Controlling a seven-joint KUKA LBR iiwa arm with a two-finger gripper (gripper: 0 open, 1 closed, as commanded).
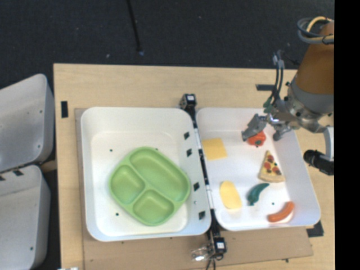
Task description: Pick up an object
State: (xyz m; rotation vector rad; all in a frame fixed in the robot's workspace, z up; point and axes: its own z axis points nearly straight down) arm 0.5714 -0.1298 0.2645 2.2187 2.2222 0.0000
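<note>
- My gripper [254, 133] sat over the right bin's [298, 151] far part, one finger [250, 130] dark against a small red object [257, 140]; I could not tell whether my fingers gripped it.
- At five o'clock lay a pizza slice [271, 168]; at eight o'clock, a yellow square [214, 149].
- The left bin [93, 151] held a green tray [149, 185].

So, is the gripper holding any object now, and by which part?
It cannot be told. The gripper sits right over a small red object in the right bin, but the view does not show a hold.

Small red-orange object [257, 139] — right bin's far side, under gripper fingers.
</note>
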